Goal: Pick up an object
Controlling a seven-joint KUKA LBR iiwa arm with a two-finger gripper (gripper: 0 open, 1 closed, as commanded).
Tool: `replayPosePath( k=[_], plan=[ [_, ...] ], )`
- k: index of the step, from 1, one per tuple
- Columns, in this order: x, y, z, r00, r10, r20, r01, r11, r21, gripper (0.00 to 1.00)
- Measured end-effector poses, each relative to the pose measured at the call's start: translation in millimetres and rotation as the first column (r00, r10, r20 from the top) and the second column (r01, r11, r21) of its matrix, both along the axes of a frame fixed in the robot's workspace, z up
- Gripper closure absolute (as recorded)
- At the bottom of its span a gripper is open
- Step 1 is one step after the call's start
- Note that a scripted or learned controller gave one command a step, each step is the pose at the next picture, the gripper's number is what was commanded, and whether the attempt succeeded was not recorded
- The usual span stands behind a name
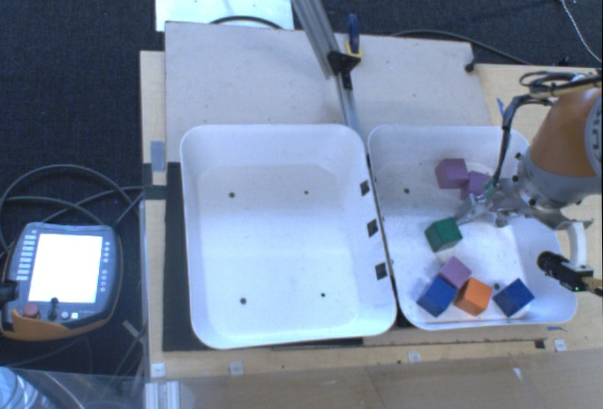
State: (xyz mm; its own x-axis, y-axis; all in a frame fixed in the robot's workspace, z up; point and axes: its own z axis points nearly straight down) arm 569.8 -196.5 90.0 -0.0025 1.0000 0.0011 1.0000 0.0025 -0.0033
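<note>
While my gripper (479,206) hangs low in the right bin (405,153), right of frame, I cannot tell its state. It sits between the green cube (443,234) and purple cube (452,172); I judge a descent could nudge either aside.

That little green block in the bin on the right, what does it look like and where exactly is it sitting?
The green block is a small dark green cube with a plain, matte look, perhaps painted wood or foam. It sits on the floor of the right bin, near the middle, turned slightly askew to the walls. The pincer hovers just to its upper right. A purple block lies below it, apart from it.
</note>
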Motion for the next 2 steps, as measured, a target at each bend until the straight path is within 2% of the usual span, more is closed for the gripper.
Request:
replayPosePath(
  k=[1,2],
  plan=[
    [2,-1,14,1.000,0.002,0.007,-0.002,1.000,-0.002,1.00],
    [-5,-3,74,1.000,0.000,0.010,0.000,1.000,-0.003,1.00]
  ],
)
